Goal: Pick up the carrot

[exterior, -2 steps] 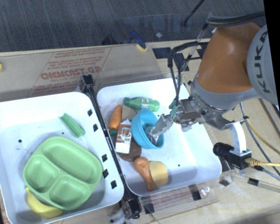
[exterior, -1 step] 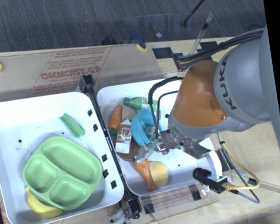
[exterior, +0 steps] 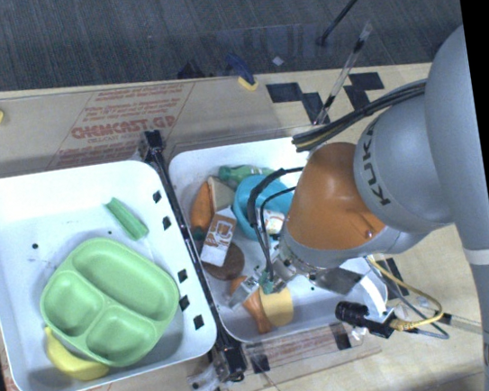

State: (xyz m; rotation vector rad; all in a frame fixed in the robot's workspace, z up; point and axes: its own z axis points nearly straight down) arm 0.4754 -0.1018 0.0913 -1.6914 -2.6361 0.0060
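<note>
Gripper [exterior: 267, 282] low in right bin [exterior: 332, 321], finger state can't tell, by carrot [exterior: 258, 311] w/ cheese [exterior: 278, 304] touching. Risk: grabs cheese instead.

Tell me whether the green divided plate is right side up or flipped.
Right side up. The green divided plastic plate shows its three hollow compartments facing upward, resting in the left white bin on top of a yellow object.
</note>
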